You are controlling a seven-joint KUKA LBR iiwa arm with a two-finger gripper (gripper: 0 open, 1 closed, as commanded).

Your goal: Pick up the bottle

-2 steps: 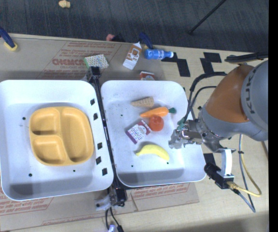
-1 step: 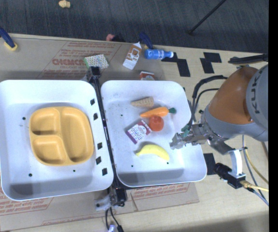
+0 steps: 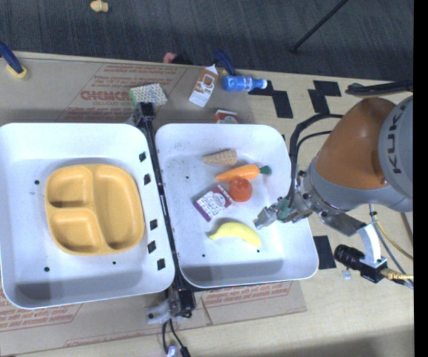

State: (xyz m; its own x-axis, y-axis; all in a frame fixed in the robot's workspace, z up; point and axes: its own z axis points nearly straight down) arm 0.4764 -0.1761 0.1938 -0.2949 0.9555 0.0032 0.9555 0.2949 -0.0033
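Blue and lying on its side, the bottle (image 3: 242, 84) is resting on the tabletop (image 3: 333, 303) just beyond the far rim of the right bin (image 3: 199, 262), well apart from the gripper (image 3: 267, 218). The gripper is hovering inside that bin near its right wall, just right of the banana (image 3: 235, 233), with nothing between its fingers; whether they are spread or closed cannot be told. A carrot (image 3: 238, 173) and a red packet (image 3: 212, 202) are lying nearby. The left bin (image 3: 10, 266) is holding a yellow divided plate (image 3: 93, 207).
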